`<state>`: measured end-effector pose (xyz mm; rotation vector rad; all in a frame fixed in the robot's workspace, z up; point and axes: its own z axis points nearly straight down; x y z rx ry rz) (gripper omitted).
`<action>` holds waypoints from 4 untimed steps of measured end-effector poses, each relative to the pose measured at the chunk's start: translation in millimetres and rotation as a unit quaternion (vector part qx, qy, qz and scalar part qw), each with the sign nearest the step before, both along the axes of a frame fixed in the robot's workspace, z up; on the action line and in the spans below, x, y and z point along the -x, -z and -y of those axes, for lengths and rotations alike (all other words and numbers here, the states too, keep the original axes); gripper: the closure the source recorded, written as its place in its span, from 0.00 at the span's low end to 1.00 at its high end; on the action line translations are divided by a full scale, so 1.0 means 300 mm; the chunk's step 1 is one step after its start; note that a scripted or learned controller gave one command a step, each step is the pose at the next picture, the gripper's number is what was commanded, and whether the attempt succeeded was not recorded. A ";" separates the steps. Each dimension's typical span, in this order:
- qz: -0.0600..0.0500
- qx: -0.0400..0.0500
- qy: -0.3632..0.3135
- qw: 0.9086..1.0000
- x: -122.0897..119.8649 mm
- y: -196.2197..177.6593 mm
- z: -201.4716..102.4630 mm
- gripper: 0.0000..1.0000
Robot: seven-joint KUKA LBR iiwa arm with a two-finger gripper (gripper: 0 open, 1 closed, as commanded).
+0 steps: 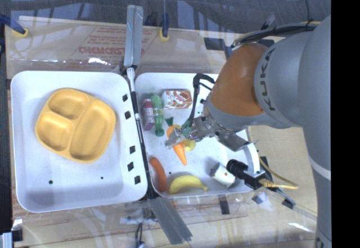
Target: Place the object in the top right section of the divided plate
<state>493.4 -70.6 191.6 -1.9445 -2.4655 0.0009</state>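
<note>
The yellow divided plate [76,123] lies in the left bin, its three sections bare. My gripper [185,135] reaches down into the middle of the right bin, among a cluster of toy food. An orange carrot [180,153] lies right under and beside the gripper tip, with a small yellow piece [191,144] next to it. Whether anything sits between the gripper's tips is hidden by the wrist and the clutter.
The right bin [225,193] also holds a green bottle [158,113], a purple item [148,115], a small printed carton [177,99], a red-orange sausage [158,174] and a banana [187,184]. A divider [133,129] separates the bins. The arm covers the right bin's far side.
</note>
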 end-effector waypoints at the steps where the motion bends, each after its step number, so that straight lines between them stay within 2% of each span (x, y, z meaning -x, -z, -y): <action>1: -0.001 0.000 -0.076 0.997 -0.283 -0.086 -0.223 1.00; 2: -0.002 0.000 -0.138 0.990 -0.284 -0.018 -0.439 1.00; 3: -0.002 0.000 -0.201 0.980 -0.114 0.213 -0.566 1.00; 4: -0.002 0.000 -0.356 0.935 -0.076 0.207 -0.620 1.00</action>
